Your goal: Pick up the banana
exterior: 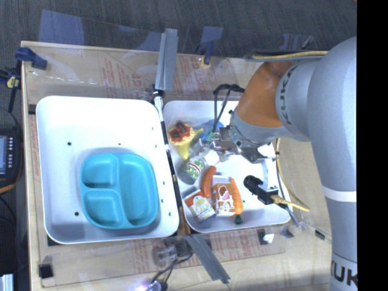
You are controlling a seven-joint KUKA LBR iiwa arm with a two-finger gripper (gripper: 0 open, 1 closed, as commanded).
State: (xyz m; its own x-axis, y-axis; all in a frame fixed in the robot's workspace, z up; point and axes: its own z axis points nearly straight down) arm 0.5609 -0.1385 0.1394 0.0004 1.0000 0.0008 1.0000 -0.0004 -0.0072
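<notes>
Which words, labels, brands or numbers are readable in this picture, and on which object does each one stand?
"KU": large dark letters on the grey arm, cut off by the picture's edge.
Faint red print on the bench: too blurred to read.
Labels on the small cartons and the can in the right bin: too small to read.
Screen of the device at the left edge: unreadable.

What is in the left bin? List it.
The left bin holds a blue divided tray, lying flat near the front. Whatever lies under the tray is covered. The rest of the floor shows bare white.
</notes>
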